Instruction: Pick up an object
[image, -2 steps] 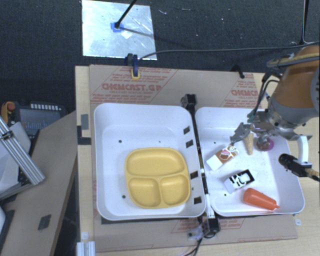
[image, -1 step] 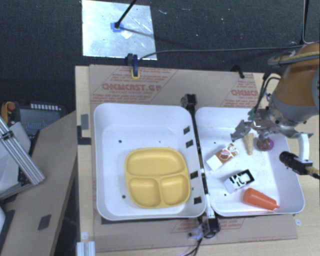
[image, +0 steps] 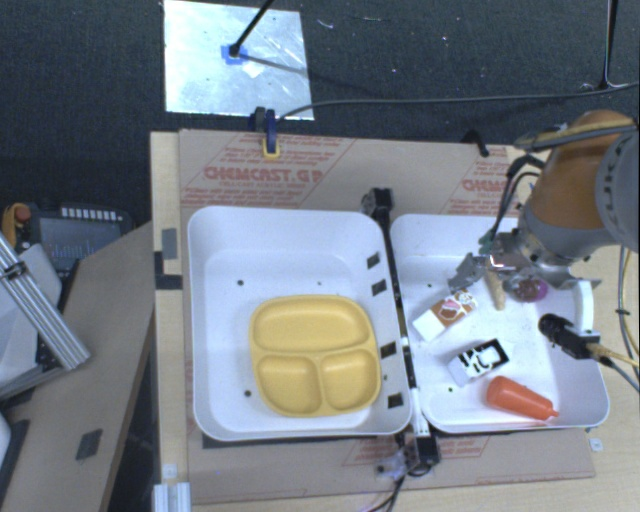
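Observation:
My gripper (image: 468, 272) hangs over the upper middle of the right bin (image: 590, 405), with the grey and orange arm (image: 575, 190) reaching in from the upper right. Just below it lie a small brown and white item (image: 455, 308) and a white block (image: 428, 324). A tan stick (image: 495, 291) and a purple round item (image: 527, 290) rest to its right, partly under the wrist. Nearer the front lie a black and white box (image: 478, 360) and an orange carrot-shaped toy (image: 520, 398). I see nothing held in the gripper.
The left bin (image: 215, 250) holds a yellow divided plate (image: 315, 353). A black cylindrical part (image: 565, 335) juts in at the right bin's right side. A black divider (image: 392, 300) with clips runs between the bins.

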